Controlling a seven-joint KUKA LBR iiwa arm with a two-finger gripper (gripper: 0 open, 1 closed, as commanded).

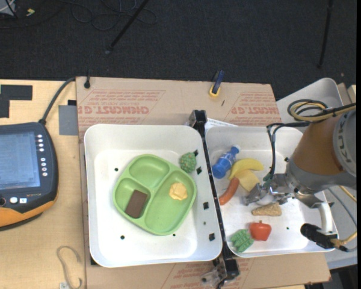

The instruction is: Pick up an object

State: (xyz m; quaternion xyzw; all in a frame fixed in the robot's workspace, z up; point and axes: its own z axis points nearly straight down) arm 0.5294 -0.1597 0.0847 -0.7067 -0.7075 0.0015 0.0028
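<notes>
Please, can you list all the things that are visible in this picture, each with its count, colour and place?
bins: 2, white, side by side on the bench
divided plate: 1, green, left bin
flat block: 1, brown, on the plate
small lump: 1, yellow, on the plate
broccoli piece: 1, green, left bin, right edge
bottle: 1, blue, right bin
banana: 1, yellow, right bin
chili: 1, red, right bin
cracker-like piece: 1, tan, right bin
tomato-like toy: 1, red, right bin
knobbly toy: 1, green, right bin
control tablet: 1, grey and orange, left of bins
arm: 1, grey and orange, right
pincer: 1, dark, over right bin
</notes>
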